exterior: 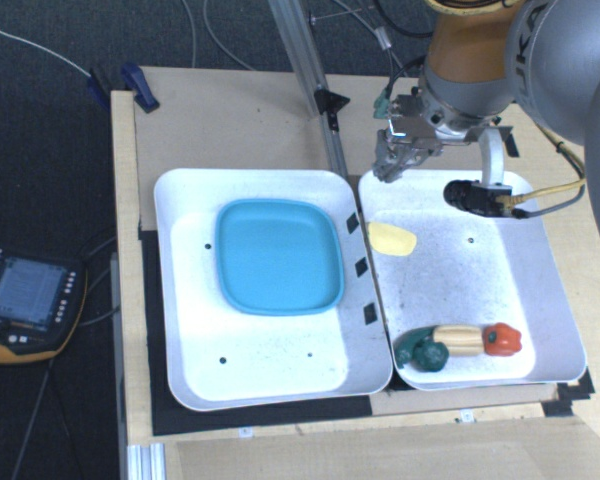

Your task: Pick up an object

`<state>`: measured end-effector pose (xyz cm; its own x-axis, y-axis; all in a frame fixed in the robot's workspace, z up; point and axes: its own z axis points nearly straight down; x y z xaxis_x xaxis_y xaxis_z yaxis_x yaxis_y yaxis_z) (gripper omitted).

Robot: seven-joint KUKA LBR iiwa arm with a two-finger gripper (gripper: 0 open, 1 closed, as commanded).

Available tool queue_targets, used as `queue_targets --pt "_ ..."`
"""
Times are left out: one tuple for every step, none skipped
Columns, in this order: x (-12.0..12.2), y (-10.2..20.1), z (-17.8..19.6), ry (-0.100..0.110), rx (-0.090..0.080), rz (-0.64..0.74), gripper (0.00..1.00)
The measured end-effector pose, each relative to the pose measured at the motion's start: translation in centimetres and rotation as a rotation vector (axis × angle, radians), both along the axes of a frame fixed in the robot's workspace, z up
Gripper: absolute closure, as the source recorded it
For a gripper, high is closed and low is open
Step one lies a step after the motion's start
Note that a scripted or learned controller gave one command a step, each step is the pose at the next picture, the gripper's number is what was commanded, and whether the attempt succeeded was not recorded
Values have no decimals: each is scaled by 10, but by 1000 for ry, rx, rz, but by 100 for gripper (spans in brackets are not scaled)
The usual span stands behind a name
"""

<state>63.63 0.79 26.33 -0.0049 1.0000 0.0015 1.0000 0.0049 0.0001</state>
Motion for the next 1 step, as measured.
queue_targets --pt "-19 55 -20 1 0 0 100"
